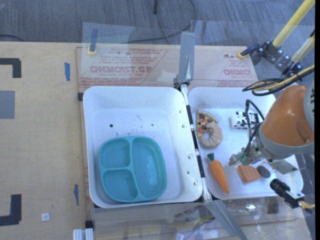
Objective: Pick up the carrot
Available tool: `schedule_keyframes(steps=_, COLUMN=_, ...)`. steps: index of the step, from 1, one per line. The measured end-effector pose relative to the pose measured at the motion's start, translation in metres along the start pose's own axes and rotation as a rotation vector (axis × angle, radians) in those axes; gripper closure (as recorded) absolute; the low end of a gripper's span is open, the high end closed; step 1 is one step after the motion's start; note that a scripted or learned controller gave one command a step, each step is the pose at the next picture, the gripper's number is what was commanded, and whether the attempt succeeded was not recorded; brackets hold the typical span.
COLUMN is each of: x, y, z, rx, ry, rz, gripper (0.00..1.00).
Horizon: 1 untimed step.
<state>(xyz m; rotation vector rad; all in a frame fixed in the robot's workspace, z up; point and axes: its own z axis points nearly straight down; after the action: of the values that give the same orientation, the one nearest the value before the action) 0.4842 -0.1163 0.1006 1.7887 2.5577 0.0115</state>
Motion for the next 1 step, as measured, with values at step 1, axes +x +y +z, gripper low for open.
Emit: schedule_keyframes(steps=1, x=0.0414, y=0.0127, z=-0.0840, rx=0.017, ry=0.011, rz=0.071, gripper=1.00)
